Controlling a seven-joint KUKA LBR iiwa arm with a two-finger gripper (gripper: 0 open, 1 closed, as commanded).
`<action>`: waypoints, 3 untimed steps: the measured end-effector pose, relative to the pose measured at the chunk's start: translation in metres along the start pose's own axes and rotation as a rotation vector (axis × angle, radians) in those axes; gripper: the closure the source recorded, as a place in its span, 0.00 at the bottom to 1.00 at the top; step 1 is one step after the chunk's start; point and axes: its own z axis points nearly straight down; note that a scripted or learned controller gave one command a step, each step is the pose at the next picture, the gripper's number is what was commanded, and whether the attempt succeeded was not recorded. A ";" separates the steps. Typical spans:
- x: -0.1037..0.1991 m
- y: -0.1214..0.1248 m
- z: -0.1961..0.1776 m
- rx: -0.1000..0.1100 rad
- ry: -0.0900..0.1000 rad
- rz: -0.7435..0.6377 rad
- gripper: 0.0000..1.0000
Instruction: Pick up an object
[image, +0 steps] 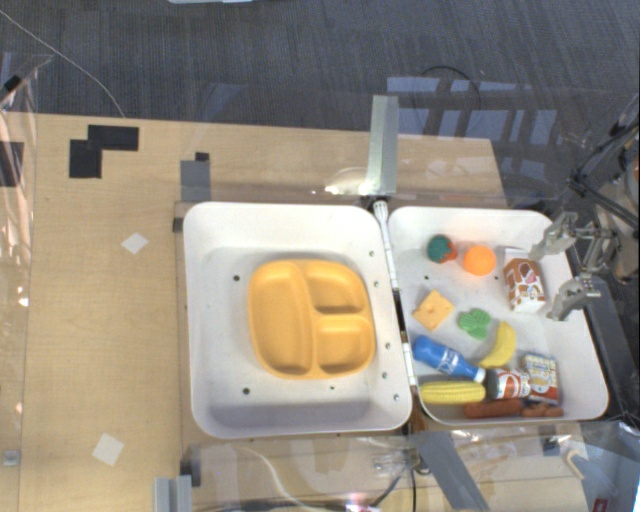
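Hand: the hand (572, 272) sits at the right bin's (400, 250) right rim, metal fingers (553, 238) spread apart, nothing between them.
Contact: no toy is touched; whether a fingertip rests on the rim I cannot tell.
Hard to see: the arm behind the hand is cut off at the picture's right edge among dark cables; the fingertips blur against the white rim.
Nearest thing: a small brown and white carton (524, 283) lies just left of the hand, apart from it.
Further left: an orange ball (480, 260), then a green and red ball (440, 248).
Middle: a yellow cheese wedge (433, 311), a green piece (475, 322), a banana (501, 345).
Front row: blue bottle (446, 358), corn cob (450, 392), a red sausage (512, 408), a small printed box (540, 374).
Left bin (210, 400): holds a yellow divided tray (310, 318), well apart from the hand.
Bench (100, 330): pale wood.
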 end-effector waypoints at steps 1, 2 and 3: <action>-0.008 0.058 -0.019 -0.002 -0.004 -0.104 0.00; -0.006 0.000 0.179 -0.003 0.011 -0.019 0.00; -0.127 0.000 0.199 -0.001 0.022 0.309 0.00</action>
